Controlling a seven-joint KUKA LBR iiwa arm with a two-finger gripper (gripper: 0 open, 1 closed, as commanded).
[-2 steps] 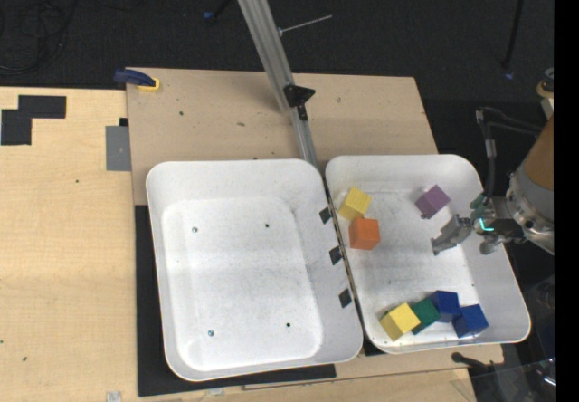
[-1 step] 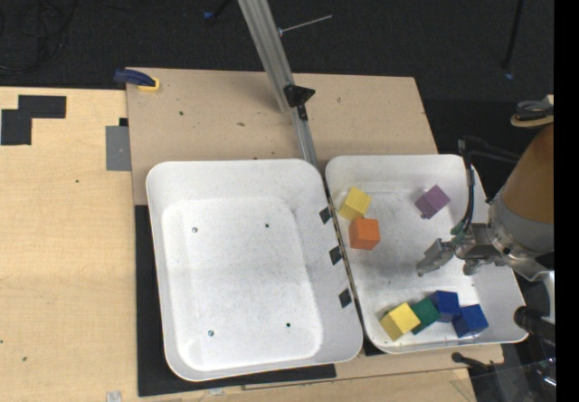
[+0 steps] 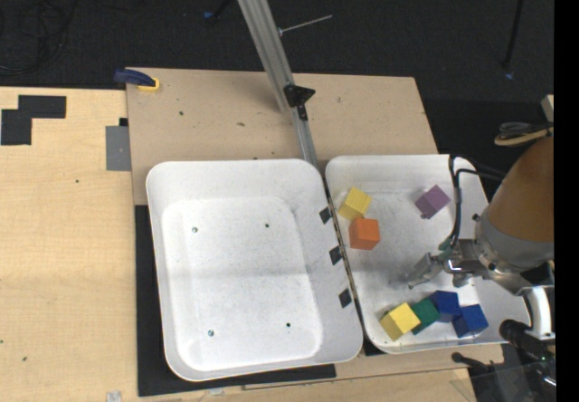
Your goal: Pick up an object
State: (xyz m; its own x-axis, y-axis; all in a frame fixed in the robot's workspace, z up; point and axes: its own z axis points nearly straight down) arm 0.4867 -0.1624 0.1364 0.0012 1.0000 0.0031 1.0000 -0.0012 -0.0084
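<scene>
The arm reaches in from the right and its tool (image 3: 423,272) hangs low over the right bin (image 3: 389,176), above bare white floor in the bin's near half. Its metal fingers (image 3: 414,275) point left and are blurred, so whether the tool is clenched or released cannot be told; nothing shows between them. The candidate objects all lie in this bin. A yellow block (image 3: 355,202) sits at the far left, touching or just beside an orange block (image 3: 364,233) on its near side. A purple block (image 3: 432,200) lies apart at the far right. Along the near edge sits a cluster (packed close together): a second yellow block (image 3: 398,320), a green block (image 3: 422,312) and two blue blocks (image 3: 447,303) (image 3: 469,320), just near and right of the tool. The left bin (image 3: 181,187) stands beside it on the tabletop (image 3: 226,119).
</scene>
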